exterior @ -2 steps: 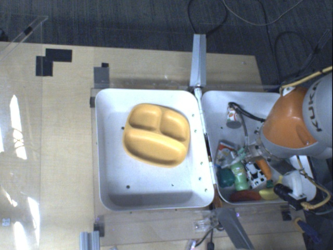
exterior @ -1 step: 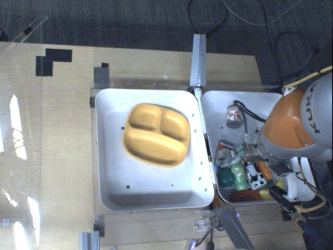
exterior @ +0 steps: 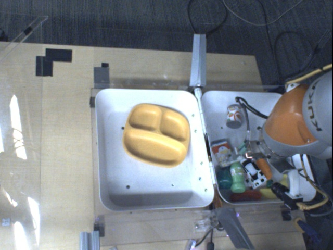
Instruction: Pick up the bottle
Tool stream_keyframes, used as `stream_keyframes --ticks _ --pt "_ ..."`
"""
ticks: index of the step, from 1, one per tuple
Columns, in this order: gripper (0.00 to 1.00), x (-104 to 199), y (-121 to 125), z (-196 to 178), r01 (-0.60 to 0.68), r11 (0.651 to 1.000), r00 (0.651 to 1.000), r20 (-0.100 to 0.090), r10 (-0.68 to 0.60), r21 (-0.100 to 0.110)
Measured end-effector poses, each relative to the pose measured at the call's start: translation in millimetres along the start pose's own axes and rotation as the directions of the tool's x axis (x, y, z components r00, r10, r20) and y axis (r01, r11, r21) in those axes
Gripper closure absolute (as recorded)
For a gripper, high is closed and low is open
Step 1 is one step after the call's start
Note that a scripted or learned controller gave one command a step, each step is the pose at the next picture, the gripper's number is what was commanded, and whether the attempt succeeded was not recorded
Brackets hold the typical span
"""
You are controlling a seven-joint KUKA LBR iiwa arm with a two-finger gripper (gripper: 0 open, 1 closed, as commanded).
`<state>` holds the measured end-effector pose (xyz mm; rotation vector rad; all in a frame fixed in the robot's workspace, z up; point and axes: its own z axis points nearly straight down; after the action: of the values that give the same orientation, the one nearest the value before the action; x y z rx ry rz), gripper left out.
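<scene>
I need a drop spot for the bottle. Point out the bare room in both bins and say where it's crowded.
Left bin: bare white floor along its near edge and left wall, bordering the yellow tray. Right bin: a bare patch at its far left corner, between the divider and the small cup. Crowded: the right bin's near end, where the green bottle sits among clutter under the arm.

A pale wooden worktop (exterior: pixel 57 155) fills the frame from nine o'clock to the centre, with glare streaks near its left edge. Dark carpeted floor (exterior: pixel 119 9) runs along twelve o'clock, where black cables (exterior: pixel 208 14) loop. Black tape marks (exterior: pixel 51 60) sit at ten o'clock. A metal post (exterior: pixel 199 61) stands upright near centre top.
</scene>
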<state>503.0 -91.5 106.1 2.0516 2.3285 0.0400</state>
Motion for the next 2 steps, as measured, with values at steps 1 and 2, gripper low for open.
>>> stream_keyframes --ticks 1,2 --pt "1.00 -12.9 -5.6 8.8 -0.254 0.967 0.967 -0.003 0.254 0.009" --pt "1.00 -3.6 -7.4 9.2 -0.647 0.762 0.762 0.017 0.647 0.000"
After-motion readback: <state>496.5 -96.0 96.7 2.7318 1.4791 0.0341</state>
